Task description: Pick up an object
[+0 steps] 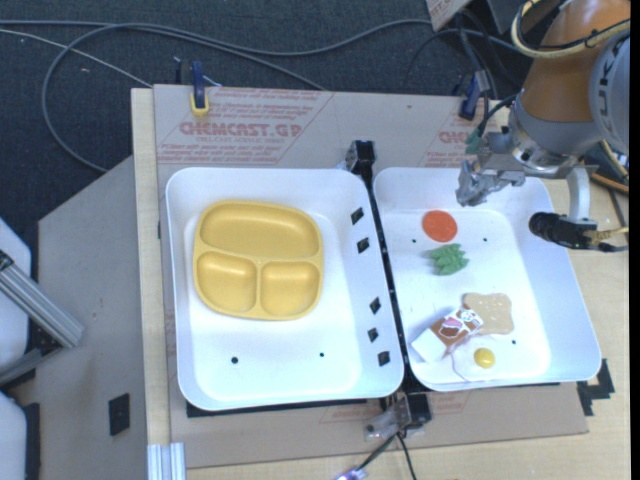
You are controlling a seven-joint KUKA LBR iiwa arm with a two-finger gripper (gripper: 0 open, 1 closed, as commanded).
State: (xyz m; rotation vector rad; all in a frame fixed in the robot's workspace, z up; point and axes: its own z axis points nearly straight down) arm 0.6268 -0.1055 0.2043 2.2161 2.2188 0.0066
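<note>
Red flat round toy slice (439, 225), right white shallow bin (560, 298), far end; two-finger gripper (478, 186) just beyond, grip state indiscernible; dark carpet (90, 68) around.

One fixed camera looks down aslant on both bins (300, 393), moderately near.

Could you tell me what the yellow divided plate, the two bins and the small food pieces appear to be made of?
The yellow divided plate looks like moulded plastic: uniform colour, soft sheen, rounded compartments. The left bin and the right bin look like thin glossy white plastic, with smooth rounded rims. The red slice, green piece and toast piece seem to be toy food, probably plastic or rubber; too small to be sure.
</note>
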